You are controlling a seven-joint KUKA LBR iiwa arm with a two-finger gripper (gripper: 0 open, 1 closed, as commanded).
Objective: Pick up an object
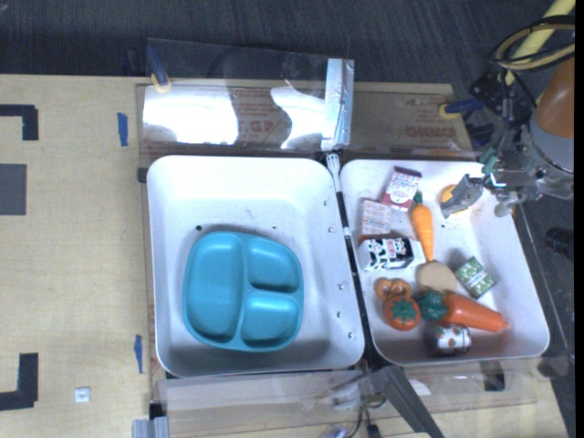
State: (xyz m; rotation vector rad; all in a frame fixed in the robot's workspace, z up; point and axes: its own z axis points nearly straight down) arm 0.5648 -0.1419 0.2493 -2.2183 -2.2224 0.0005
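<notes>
Grey arm w/ orange band, yellow + black cables, silver metal gripper.

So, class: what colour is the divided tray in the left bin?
Light blue: the divided tray, in the camera view.

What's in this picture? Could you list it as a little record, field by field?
left bin: holds a blue divided tray
right bin: holds a heap of small toy foods and packets
among them: small carrot, large carrot, tomato
gripper: over the right bin's upper right corner, nothing seen between its fingers
</notes>
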